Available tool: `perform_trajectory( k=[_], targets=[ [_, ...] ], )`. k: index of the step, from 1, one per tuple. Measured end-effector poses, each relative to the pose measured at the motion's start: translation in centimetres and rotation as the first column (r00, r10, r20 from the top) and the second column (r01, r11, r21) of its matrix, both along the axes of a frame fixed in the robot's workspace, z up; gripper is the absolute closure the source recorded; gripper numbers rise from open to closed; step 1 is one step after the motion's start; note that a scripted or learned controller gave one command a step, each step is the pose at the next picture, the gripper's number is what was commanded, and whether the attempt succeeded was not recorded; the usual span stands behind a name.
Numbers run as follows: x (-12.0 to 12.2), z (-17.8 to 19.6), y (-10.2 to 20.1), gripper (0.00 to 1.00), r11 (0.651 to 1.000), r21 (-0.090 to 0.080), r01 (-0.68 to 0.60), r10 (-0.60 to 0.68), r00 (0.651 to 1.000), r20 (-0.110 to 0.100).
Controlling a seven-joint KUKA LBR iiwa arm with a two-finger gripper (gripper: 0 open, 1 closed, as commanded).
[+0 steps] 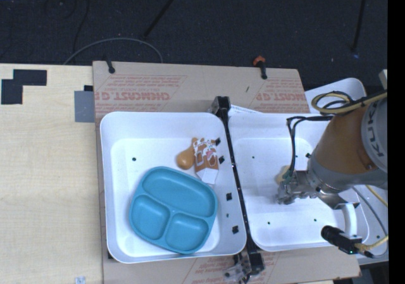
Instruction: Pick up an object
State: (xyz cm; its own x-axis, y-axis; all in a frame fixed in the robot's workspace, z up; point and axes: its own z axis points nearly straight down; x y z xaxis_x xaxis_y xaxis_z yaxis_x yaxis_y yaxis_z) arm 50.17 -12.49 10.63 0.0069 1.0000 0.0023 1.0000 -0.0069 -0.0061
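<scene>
Holding a blue tray [172, 209] and orange toy [200, 154], the left bin [117, 143]; gripper [288, 189] state unclear.

Red print on the cardboard sheet [190, 90] under the bins, at 12 o'clock from the left bin [114, 150], repeats twice upside down, roughly "CHEMCAST GP", letters uncertain. More red print at the sheet's 6 o'clock edge is too small to read.

Bench [44, 181], pale wood, bearing a brown cardboard sheet [190, 86] on which two shallow white bins, left [117, 150] and right [266, 150], are sitting side by side.
</scene>
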Motion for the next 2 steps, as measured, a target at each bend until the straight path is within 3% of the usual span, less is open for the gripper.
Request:
perform_trajectory(
  k=[2],
  targets=[
    [0.4,10.5,-0.5,1.00,1.000,-0.002,-0.008,0.008,1.000,0.007]
  ],
)
